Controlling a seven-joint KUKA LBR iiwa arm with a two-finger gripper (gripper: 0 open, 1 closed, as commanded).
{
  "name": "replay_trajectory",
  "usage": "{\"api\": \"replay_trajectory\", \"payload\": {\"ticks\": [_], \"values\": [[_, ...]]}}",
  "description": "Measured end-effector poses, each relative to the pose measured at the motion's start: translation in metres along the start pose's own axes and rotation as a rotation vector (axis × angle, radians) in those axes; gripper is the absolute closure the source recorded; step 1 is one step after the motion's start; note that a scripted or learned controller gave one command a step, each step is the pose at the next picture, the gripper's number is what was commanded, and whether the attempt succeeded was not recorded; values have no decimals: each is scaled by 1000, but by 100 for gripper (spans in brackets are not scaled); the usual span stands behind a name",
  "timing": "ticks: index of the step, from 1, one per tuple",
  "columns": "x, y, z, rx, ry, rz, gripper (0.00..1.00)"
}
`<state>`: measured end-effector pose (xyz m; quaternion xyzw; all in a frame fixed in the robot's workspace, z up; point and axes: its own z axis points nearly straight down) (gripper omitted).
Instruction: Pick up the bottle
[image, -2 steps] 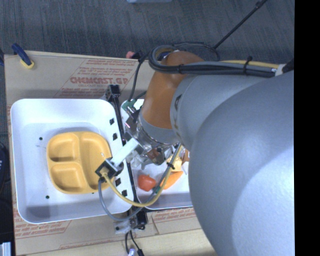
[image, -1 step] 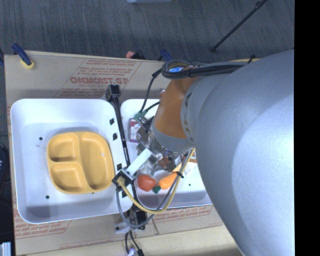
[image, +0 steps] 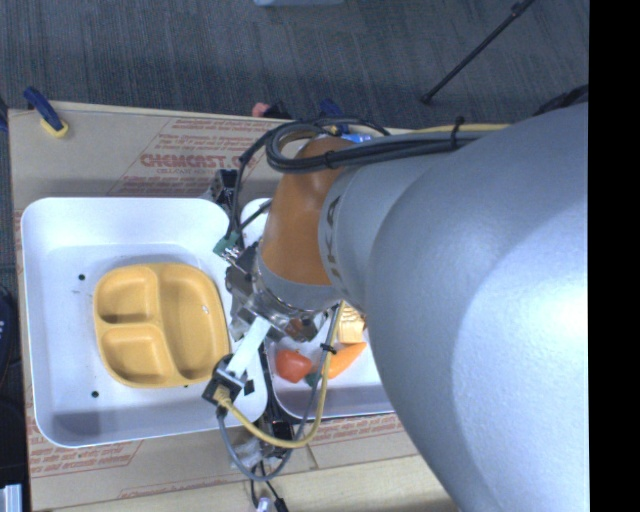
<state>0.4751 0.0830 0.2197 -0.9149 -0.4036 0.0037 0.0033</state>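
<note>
Red "CHEMCAST" print legible on the counter's cardboard (image: 190, 160), one yellow divided tray (image: 160, 322) in the left bin (image: 45, 300), one orange object (image: 295, 365), possibly the bottle, beneath the arm (image: 480, 300), pincer state indiscernible.

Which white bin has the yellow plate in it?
The left bin holds the yellow divided plate. The other bin, under the arm, holds something orange instead.
</note>
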Motion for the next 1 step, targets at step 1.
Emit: {"api": "replay_trajectory", "payload": {"ticks": [1], "values": [[-24,23,-65,-6,3,-223,100]]}}
